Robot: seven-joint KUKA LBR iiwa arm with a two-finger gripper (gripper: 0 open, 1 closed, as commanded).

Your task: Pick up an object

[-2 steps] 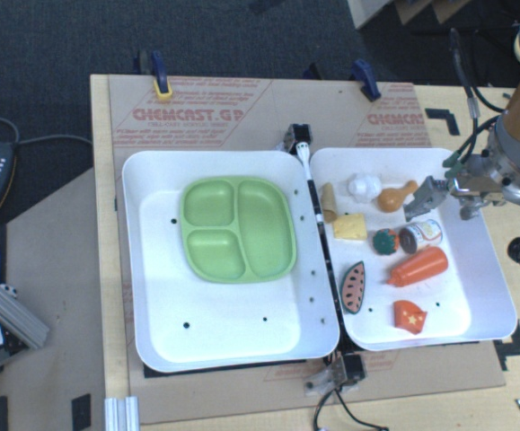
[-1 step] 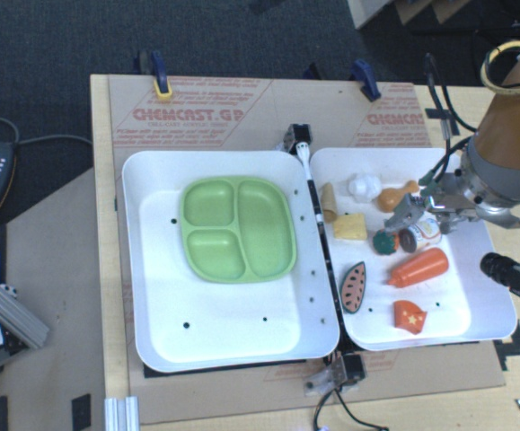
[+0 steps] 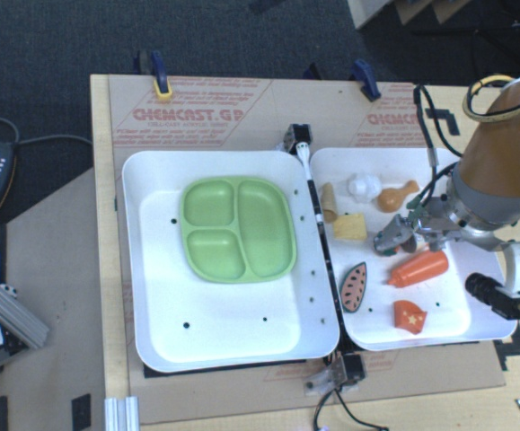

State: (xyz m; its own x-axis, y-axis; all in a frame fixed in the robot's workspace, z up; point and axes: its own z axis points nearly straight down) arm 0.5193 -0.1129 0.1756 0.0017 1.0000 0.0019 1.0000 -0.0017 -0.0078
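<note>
arm (image 3: 502,164) cropped at right edge

Grey, rounded arm (image 3: 502,182) with a broad orange band (image 3: 504,142) wrapping its bulky upper segment, the shell smooth and slightly glossy. Black cables (image 3: 432,115) looping along the near side, joined by a thin yellow-sheathed loop (image 3: 489,86) near the top. Compact metallic grey gripper (image 3: 392,238) at the wrist, built from small angular blocks with dark joints, plus a pale bracket (image 3: 515,268) and a black cylindrical fitting (image 3: 491,294) hanging off the lower side.
</note>
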